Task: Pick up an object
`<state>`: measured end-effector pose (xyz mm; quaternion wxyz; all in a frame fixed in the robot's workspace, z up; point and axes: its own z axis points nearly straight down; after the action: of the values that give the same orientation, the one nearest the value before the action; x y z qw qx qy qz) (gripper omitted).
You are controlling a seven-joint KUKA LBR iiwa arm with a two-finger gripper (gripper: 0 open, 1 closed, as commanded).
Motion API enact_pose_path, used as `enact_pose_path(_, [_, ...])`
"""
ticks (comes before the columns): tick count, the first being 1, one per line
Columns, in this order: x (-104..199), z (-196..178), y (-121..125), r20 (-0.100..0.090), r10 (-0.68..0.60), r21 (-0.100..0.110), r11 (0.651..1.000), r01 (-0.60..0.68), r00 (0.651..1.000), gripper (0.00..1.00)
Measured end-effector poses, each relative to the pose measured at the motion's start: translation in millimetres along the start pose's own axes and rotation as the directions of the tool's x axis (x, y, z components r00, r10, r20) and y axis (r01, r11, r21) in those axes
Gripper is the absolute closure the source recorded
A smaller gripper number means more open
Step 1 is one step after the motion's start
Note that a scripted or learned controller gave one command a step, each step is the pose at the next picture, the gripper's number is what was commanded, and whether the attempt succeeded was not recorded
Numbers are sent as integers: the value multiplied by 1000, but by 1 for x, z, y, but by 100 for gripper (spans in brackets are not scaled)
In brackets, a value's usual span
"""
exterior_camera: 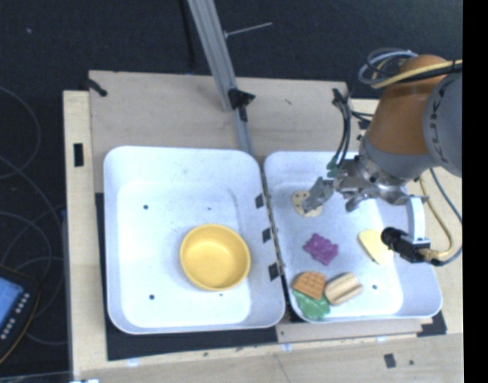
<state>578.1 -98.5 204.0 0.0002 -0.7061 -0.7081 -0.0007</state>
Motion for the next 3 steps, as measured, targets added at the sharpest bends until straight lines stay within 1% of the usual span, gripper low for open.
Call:
enact_pose_path(1, [0,0,0,0,1,-1,1000,-1,1000,0])
enact_pose_path(2, [-2,63,1,3,5,6,1000,-5,1000,0])
enact_pose_path(3, [-3,105,0,4,5,3,1000,-5,1000,0])
